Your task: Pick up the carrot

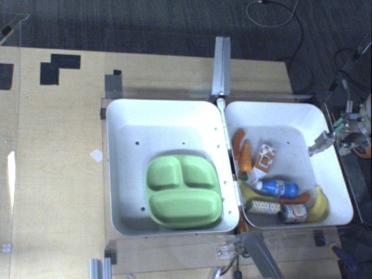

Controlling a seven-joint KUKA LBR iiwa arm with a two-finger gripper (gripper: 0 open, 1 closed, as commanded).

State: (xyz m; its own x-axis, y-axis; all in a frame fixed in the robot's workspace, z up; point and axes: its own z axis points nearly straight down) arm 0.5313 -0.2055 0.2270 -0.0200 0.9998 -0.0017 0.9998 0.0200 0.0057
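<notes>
The bench (52, 156) fills the left of the frame, pale wood with black marks at its upper left. Toward the middle sits the left bin (125, 127), and in its lower half lies a green plate (183, 190) with three compartments, tilted a little in the frame.

A metal bar (221, 68) runs down from the upper middle to the seam where the two bins meet.

The right bin (296, 121) holds a cluster of things along its left wall and lower edge. The carrot (246, 157) lies against the left wall, roughly upright in the frame, just beside another orange piece (238, 139) above and to its left. Right of the carrot is a small white and orange box (265, 157). Below it a blue bottle (279, 188) lies on its side, and lower still are a can (293, 213) and a banana (318, 205) near the lower right corner.

At the right edge of the frame, over the bin's right rim, hangs the gripper (349, 133), well apart from the carrot. Whether it is spread or pressed together cannot be told here; nothing is seen in it.
</notes>
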